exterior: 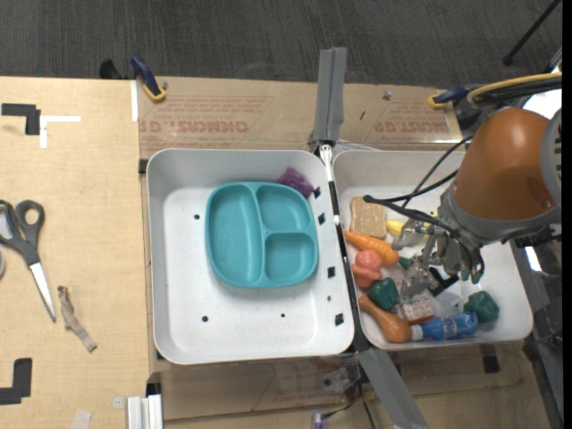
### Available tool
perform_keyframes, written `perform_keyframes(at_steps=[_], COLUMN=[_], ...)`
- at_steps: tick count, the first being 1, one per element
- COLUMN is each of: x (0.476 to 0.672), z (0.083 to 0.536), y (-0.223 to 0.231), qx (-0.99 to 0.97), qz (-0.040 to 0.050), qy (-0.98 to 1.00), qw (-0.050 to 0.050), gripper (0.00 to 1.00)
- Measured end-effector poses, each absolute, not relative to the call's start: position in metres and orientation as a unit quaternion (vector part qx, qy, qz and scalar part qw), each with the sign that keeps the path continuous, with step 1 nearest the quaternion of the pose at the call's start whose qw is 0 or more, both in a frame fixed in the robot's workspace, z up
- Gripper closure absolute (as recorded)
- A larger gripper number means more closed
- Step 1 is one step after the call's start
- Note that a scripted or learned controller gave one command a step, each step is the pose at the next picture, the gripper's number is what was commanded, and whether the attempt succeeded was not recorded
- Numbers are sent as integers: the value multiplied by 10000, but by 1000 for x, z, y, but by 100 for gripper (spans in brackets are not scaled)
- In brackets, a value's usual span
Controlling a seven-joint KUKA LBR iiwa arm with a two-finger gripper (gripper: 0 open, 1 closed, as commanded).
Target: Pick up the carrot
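The carrot [372, 245] is a short orange piece lying in the right bin [509, 329], close to its left wall and just below a slice of bread [366, 214]. My gripper [420, 277] hangs low over the middle of that bin, a little to the right of and below the carrot, among the clutter. Nothing orange shows at its tip. The arm's orange band [500, 164] sits above it and hides part of the bin behind.
Around the carrot lie a pink ball [366, 262], a dark green piece [386, 291], an orange-tan gourd shape [386, 322], a blue bottle [449, 327] and another green piece [483, 305]. The left bin [179, 311] holds a teal divided plate [264, 235] and a purple item [297, 181]. Scissors [27, 239] lie on the bench.
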State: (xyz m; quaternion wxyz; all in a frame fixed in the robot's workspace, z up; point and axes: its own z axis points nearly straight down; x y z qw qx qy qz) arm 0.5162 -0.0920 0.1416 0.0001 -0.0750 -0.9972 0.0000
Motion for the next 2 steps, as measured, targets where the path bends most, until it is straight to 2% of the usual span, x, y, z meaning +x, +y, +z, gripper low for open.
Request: perform_keyframes(at_steps=[1, 2], x=[563, 547], z=[95, 92], y=[-94, -93], qx=[-804, -753], qz=[4, 1], qy=[-9968, -9972], qw=[-38, -10], gripper=[0, 0])
